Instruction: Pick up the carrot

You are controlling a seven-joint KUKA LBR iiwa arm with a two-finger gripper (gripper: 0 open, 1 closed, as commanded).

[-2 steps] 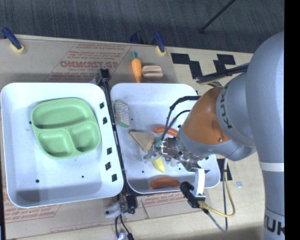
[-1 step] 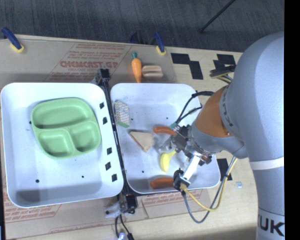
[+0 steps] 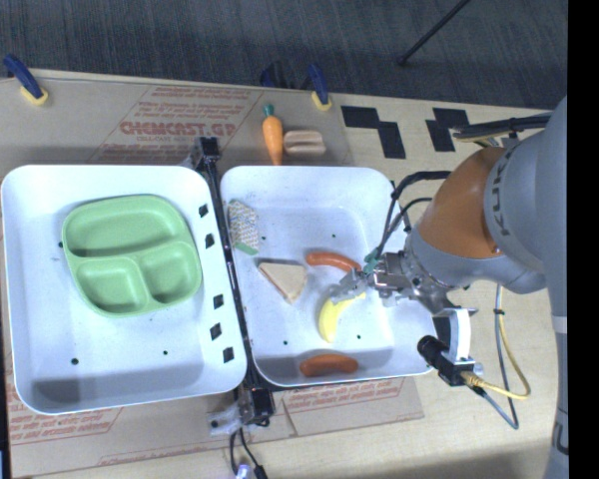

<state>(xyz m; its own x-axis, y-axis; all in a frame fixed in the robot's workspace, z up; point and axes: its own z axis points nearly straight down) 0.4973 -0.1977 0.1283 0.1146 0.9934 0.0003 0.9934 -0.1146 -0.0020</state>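
**Claw low in the right bin, carrot outside on the cardboard**

Two white bins side by side: left bin (image 3: 25,267) in the left half of the frame, right bin (image 3: 379,193) in the centre. Between them a black divider strip (image 3: 223,267). Open white floor in the upper part of the right bin, near its top edge; less room in the lower right, near the wall.

Gripper (image 3: 357,285) reaching in from the right side of the frame, down at the right-centre of the right bin, just above the banana (image 3: 334,314). Cannot tell whether the fingers are wide or narrow; nothing clearly seen between them.

Carrot (image 3: 272,138) lying outside the bins, on the cardboard (image 3: 160,118) just above the top edge of the right bin, up and to the left of the claw, well apart from it. Beside the carrot, to its right, a small bun-like toy (image 3: 303,144).

Close around the claw: a sausage (image 3: 329,260) just to its upper left, a bread wedge (image 3: 285,279) further left, a grater-like piece (image 3: 244,224) near the divider, another sausage (image 3: 328,364) at the bottom wall. In the left bin, a green sectioned tray (image 3: 130,252).
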